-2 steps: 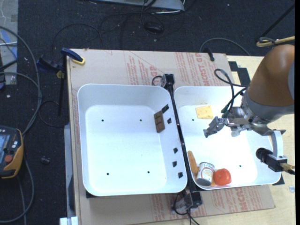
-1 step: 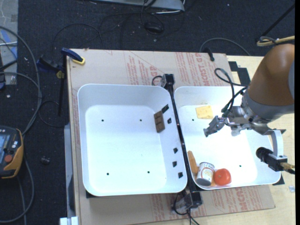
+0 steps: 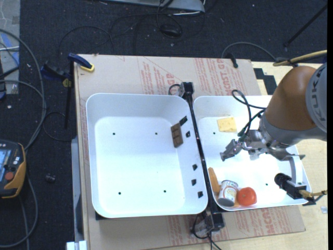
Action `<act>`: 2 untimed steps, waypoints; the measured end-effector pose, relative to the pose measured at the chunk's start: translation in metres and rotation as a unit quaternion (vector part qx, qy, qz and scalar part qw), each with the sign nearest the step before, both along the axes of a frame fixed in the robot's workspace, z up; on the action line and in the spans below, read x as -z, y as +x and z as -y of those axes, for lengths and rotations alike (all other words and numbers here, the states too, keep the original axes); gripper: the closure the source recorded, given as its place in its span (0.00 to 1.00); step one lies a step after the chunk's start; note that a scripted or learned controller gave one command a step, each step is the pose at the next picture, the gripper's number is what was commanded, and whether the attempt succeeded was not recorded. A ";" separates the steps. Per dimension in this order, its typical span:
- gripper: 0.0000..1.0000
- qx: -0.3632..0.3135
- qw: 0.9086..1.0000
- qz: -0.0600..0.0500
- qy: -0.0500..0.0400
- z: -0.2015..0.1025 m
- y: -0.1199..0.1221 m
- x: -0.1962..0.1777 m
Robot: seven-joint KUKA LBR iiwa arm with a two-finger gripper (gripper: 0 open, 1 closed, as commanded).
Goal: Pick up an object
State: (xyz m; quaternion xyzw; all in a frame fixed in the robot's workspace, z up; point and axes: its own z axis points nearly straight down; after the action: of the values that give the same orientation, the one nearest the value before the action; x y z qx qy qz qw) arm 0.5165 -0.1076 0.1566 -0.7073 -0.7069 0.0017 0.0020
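Three things crowd the right bin's (image 3: 208,108) near corner: a can (image 3: 227,191), a tomato (image 3: 247,196) touching it, and a carrot (image 3: 213,178) along the divider. Farther back our gripper (image 3: 229,151) hangs above bare floor; we cannot tell how its jaws stand. Beyond lies a cheese slice (image 3: 226,124). We judge the can the best target, approached from above, clear of the wall.

We looked down from one fixed camera, slanted above the counter (image 3: 156,69), far enough back to take in both bins (image 3: 140,158) and the surrounding floor (image 3: 41,25).
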 end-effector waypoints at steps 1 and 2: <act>0.00 0.000 1.000 0.000 0.000 0.009 0.001 0.049; 0.00 0.000 1.000 0.002 0.000 0.009 0.001 0.065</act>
State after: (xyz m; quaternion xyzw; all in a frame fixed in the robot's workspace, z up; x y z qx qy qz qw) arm 0.5170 -0.1166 0.0917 -0.7071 -0.7071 0.0004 0.0007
